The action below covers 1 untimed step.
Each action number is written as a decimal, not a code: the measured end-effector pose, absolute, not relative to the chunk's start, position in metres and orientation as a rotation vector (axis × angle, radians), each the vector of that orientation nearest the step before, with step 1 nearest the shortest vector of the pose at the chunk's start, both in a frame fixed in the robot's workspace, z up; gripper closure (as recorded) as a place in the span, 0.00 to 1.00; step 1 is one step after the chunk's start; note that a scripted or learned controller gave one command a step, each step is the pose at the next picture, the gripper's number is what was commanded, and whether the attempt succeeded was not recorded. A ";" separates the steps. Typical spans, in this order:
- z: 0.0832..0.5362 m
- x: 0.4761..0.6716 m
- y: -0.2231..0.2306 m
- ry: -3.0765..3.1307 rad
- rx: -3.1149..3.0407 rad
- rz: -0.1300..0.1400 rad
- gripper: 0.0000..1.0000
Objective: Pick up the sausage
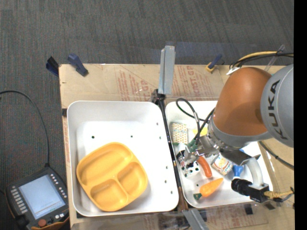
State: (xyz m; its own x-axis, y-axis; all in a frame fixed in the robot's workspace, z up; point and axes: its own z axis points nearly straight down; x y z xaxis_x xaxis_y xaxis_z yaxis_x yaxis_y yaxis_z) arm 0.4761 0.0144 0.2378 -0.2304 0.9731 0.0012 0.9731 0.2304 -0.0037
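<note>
Where the arm [254, 104] reaches in over the right bin [184, 188], the gripper [195, 153] hangs low above the bin's left half, under the orange wrist band. Its state I cannot tell: the wrist and cabling hide that end.

The sausage [205, 166], a short orange-red piece, lies on the bin floor just beside the gripper, down and to its right, tilted. Whether the gripper touches it is unclear. It rests on the floor and nothing shows it as gripped.

Below the sausage, a carrot [210, 187] with a green stub at its left end lies near the bin's front wall, slanted. Right of the sausage sits a small round pack [222, 164] with a printed label, partly under the arm. Just left of and below the gripper is a white piece with black dots [190, 167]. Above the gripper, a patterned packet [179, 132] lies by the bin's left wall, and a black cable [188, 108] loops over the bin's back part.

Well left of the gripper, the left bin [86, 119] holds a yellow divided plate [112, 176]. Far left, off the bench, a pendant [36, 200] sits on the carpet.
</note>
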 end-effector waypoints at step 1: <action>0.268 0.477 -0.001 -2.676 -1.644 0.002 1.00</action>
